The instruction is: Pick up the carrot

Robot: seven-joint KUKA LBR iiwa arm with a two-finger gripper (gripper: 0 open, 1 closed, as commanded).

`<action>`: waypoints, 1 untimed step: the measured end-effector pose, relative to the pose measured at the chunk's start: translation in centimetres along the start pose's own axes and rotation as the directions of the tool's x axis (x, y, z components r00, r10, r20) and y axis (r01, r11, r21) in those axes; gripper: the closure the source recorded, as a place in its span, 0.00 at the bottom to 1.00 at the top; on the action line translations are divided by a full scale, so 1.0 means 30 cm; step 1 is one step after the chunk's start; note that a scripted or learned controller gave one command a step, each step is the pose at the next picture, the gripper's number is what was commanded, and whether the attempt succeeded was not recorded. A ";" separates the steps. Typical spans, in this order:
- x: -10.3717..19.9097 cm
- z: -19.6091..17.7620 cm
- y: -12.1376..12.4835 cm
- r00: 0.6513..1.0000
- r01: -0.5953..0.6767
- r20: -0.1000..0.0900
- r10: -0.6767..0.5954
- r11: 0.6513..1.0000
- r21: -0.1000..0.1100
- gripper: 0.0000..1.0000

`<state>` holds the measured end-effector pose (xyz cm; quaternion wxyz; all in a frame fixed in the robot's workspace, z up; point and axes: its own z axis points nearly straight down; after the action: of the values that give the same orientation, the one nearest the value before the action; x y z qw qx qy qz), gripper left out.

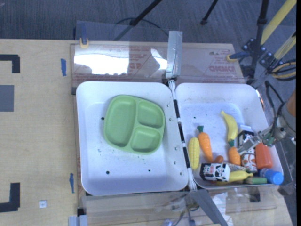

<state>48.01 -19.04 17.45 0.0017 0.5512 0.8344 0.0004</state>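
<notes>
Just the one camera here, mounted up above the bench (33, 126) and tilted down at a slant rather than looking straight down. It sits back far enough that both white bins fit in frame side by side: the left bin (89, 140) with its green divided plate (134, 124) lands near the middle, and the right bin (207, 102) runs toward the right edge. The far side of the scene is at the top, where the dark carpet (70, 8) and some tripod legs (155, 4) show beyond a clear panel (122, 60). The near bench edge sits at the bottom.
</notes>
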 end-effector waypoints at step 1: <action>0.304 -0.061 0.129 0.988 -0.156 -0.003 0.156 0.988 0.003 0.00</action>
<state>47.98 -9.15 19.27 -0.0005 0.6147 0.7887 0.0000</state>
